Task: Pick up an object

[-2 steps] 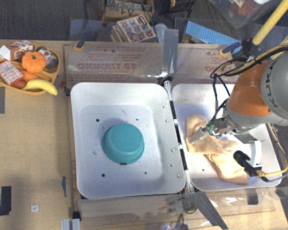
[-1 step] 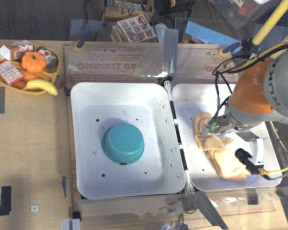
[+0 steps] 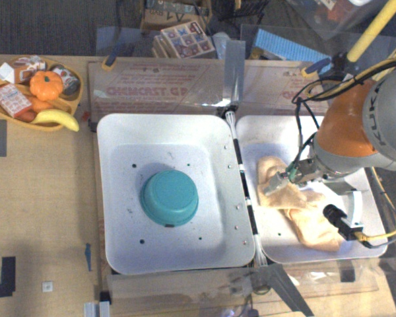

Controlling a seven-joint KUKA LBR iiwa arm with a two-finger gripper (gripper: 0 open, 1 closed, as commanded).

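A teal bowl [image 3: 170, 197] lies upside down in the middle of the left bin [image 3: 119, 137]. A crumpled tan cloth [image 3: 310, 223] lies in the right bin [image 3: 264, 134], spreading from its left side toward the front. My gripper [image 3: 282, 182] is low over the cloth's upper left part, reaching in from the right under the grey and orange arm [image 3: 346, 134]. Its tips sit right at the cloth.
A yellow dish [image 3: 0, 104] with a banana, an orange pumpkin and small packets stands at the far left of the bench. Cardboard and boxes lie behind the bins. Black cables hang by the arm at the right.
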